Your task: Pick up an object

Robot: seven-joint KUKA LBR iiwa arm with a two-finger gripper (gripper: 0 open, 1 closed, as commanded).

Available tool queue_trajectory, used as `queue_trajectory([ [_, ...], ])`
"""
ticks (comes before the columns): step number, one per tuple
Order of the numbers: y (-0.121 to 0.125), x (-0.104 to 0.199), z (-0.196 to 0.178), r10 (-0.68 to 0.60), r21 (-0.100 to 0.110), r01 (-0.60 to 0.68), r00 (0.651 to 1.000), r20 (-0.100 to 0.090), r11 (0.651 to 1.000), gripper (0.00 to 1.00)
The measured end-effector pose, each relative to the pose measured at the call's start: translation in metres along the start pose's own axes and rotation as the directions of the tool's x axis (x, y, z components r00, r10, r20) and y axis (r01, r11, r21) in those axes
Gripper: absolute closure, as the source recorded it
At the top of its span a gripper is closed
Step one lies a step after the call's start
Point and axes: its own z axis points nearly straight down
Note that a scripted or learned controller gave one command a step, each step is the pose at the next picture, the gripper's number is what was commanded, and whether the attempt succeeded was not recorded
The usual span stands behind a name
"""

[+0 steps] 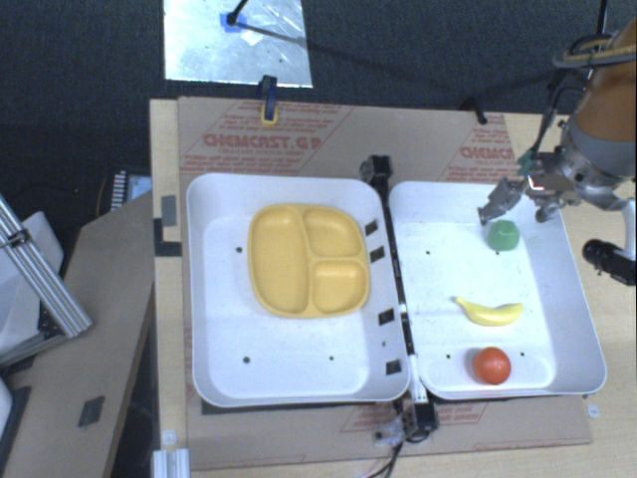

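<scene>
- The arm (pixel 607 118) reached in from the right, its pincer (pixel 523 205) poised over the far part of the right bin (pixel 572 297), above and just beside a small green object (pixel 504 234).
- Risk: judged from this pose, a descent slightly off centre could let one finger strike the top of the green object and push it aside rather than straddle it; being small and rounded, it would probably roll or slide on the smooth bin floor.
- Risk: the green object lay near the far wall of the right bin, so a finger on that side could catch the wall during closure.
- The pincer's two fingers stood apart, spread wider than the green object; nothing was seen between them, and contact with the object could not be confirmed.
- Other candidates lay in the same bin, nearer the camera: a banana (pixel 490 312) and a red fruit (pixel 492 364), well apart from the pincer.
- The left bin (pixel 214 297) carried a yellow divided plate (pixel 308 260).
</scene>
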Motion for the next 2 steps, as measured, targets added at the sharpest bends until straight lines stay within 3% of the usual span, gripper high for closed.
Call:
queue_trajectory([
  [2,-0.015,0.007,0.096,0.003,0.004,-0.003,1.000,-0.001,1.000,0.00],
])
